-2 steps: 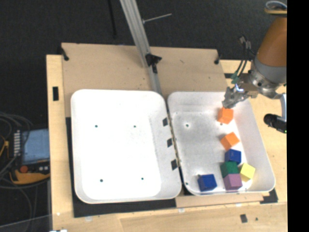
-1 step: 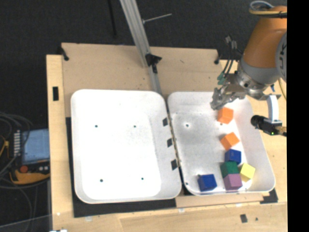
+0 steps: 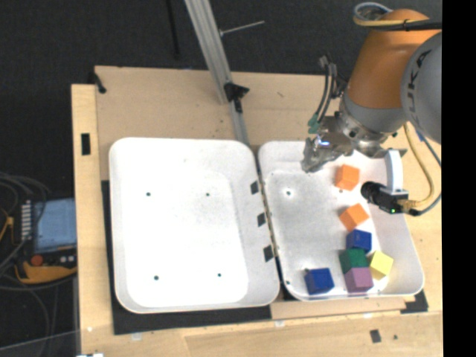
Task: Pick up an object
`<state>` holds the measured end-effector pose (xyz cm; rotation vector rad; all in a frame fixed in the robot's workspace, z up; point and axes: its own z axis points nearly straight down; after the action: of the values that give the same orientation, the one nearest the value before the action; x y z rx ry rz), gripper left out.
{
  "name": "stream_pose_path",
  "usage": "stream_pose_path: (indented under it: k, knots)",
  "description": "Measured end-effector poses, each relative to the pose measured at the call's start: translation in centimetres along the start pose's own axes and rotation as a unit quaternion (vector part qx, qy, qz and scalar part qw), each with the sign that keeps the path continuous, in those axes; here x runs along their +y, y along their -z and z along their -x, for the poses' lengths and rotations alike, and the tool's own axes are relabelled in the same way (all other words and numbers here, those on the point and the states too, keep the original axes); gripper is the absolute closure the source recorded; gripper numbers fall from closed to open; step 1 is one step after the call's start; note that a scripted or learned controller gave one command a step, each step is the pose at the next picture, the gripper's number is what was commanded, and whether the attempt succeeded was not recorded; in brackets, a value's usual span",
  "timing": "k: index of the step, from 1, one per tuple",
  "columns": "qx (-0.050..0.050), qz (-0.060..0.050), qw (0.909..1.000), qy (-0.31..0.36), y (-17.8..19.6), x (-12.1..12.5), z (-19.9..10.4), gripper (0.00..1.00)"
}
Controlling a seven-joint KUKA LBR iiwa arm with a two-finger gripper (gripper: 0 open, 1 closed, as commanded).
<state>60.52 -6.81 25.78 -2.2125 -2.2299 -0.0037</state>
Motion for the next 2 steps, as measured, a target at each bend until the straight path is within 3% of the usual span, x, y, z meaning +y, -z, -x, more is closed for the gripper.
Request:
stream_pose_path:
  k: [2]
  knots:
    - [0.000,-0.001,1.0000,0.000,0.7,-3.6,-10.6,1.00]
